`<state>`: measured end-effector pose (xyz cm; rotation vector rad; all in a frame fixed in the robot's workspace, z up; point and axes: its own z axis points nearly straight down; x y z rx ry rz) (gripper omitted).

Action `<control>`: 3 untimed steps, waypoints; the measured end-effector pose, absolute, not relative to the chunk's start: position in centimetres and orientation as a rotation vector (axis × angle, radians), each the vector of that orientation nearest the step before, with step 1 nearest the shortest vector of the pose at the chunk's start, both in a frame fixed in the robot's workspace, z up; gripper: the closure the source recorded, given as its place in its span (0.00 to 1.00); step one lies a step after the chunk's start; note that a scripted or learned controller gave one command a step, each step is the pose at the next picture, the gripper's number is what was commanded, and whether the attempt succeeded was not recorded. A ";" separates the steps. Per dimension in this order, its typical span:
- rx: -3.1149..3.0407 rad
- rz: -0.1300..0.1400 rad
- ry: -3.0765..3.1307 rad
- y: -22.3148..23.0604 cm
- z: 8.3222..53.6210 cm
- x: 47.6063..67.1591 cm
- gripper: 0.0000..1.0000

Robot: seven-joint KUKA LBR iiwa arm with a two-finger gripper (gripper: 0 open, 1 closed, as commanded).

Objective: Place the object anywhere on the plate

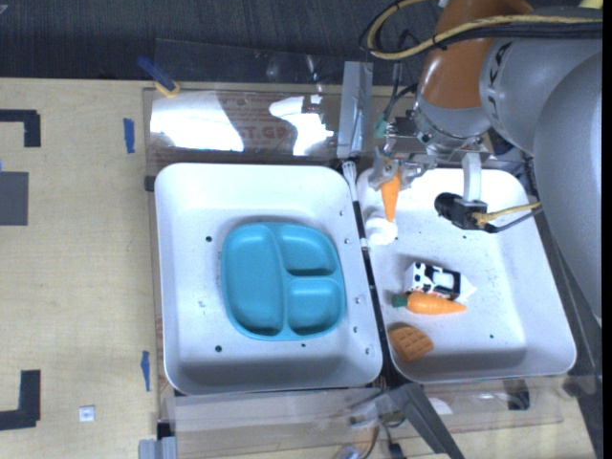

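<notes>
Just right of the plate (283, 279), at the right bin's (507, 347) upper-left corner: orange cone obj (389, 195) hangs upright under gripper (392, 172) | you can't tell if fingers clamp it | farther right of plate: cow toy (435, 278), carrot (435, 303), cookie (412, 341) | plate sits in left bin (182, 256).

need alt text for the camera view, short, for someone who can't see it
A grey robot arm reaches from the right over the right white bin, which holds a toy carrot, a black-and-white toy and a cookie. A blue divided plate sits in the left bin.
</notes>
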<state>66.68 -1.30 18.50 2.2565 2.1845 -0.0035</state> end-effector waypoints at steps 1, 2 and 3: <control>2.145 0.005 2.298 9.0 22.3 57.2 1.00; 2.152 -0.002 2.291 8.6 22.2 57.2 0.00; 2.151 0.002 2.290 8.6 23.2 57.3 1.00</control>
